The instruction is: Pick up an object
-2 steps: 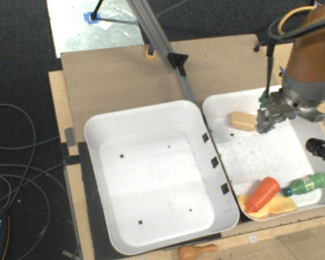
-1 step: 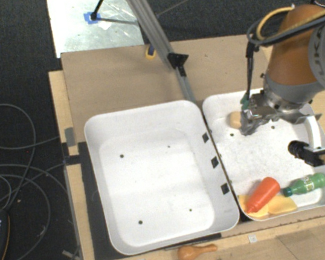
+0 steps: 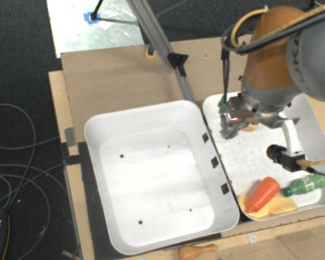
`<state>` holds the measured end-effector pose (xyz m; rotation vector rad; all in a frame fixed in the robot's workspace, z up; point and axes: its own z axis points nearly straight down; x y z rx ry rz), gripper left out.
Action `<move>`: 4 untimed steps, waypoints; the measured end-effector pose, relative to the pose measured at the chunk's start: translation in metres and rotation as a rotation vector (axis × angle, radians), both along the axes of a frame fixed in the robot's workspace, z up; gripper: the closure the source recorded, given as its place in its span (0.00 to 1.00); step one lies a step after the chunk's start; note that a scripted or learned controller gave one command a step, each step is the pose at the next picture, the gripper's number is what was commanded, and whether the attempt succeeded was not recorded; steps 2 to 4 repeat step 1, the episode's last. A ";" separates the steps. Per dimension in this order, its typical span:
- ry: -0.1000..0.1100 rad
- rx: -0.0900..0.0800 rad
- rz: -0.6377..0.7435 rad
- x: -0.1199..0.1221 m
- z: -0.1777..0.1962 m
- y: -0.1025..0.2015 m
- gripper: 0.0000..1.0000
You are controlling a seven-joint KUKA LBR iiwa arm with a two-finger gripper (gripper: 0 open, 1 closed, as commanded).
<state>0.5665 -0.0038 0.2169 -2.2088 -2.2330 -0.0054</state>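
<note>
Nearest to us, on the bench's front edge outside both bins, we see a small tan pear-shaped object lying on its side. Just beyond it, in the near corner of the right bin, three things crowd together: an orange carrot-like toy tilted up to the right, a yellow piece partly tucked under it so that we cannot make out its full shape, and a green bottle lying on its side, touching the yellow piece.

The left bin sits beside the right one, their rims meeting at dark clips.

Farther back, the arm comes in from the right and bends down over the right bin's far half; its bulk is cut off by the right edge, and the orange band hides the wrist's upper part. A white and black attachment hangs off its near side, with a yellow cable trailing right. The gripper points down near the bin's far left wall. It is small and dark against the white, and we cannot tell whether it is open or closed. A tan shape peeks out just right of it, mostly hidden beneath the wrist; we cannot tell what it is.
</note>
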 end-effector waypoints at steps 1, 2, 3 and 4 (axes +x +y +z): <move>0.000 0.000 0.001 0.001 0.013 0.057 1.00; 0.000 0.000 0.001 0.001 0.013 0.057 1.00; 0.000 0.000 0.001 0.001 0.013 0.057 1.00; 0.000 0.000 0.001 0.001 0.013 0.057 1.00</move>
